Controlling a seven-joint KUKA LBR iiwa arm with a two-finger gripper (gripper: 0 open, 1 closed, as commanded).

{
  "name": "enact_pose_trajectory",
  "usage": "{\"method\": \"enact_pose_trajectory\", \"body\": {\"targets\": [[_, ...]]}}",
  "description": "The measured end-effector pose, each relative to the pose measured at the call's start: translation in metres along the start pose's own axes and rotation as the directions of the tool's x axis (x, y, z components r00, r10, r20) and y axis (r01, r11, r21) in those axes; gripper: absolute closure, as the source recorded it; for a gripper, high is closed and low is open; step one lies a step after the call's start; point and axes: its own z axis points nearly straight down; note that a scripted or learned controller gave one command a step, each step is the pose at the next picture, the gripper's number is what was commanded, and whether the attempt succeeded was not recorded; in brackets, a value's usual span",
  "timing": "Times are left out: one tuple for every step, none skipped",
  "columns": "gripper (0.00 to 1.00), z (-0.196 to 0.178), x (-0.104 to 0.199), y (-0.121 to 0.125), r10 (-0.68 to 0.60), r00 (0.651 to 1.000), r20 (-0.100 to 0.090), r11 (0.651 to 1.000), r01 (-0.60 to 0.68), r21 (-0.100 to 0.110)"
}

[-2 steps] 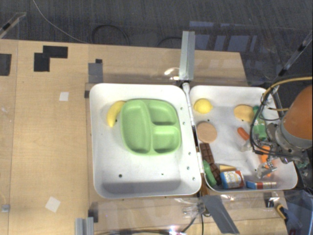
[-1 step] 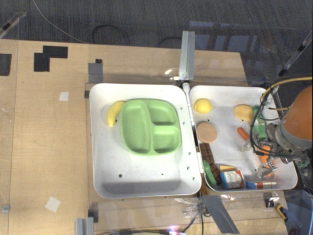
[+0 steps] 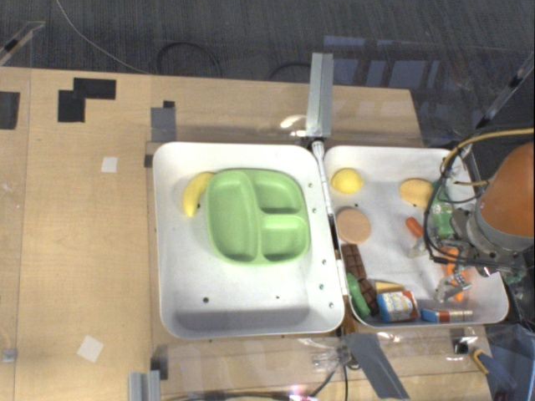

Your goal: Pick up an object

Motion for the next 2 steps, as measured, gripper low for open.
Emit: {"method": "enact_pose_trajectory", "body": {"targets": [[0.00,0.000,0.000,0.011,-0.039,0.999,0.003,0.999,0.039,0.001],[1.00,-0.014,-0.007,0.010,-0.045,0.999,0.019,0.999,0.045,0.009]]}}
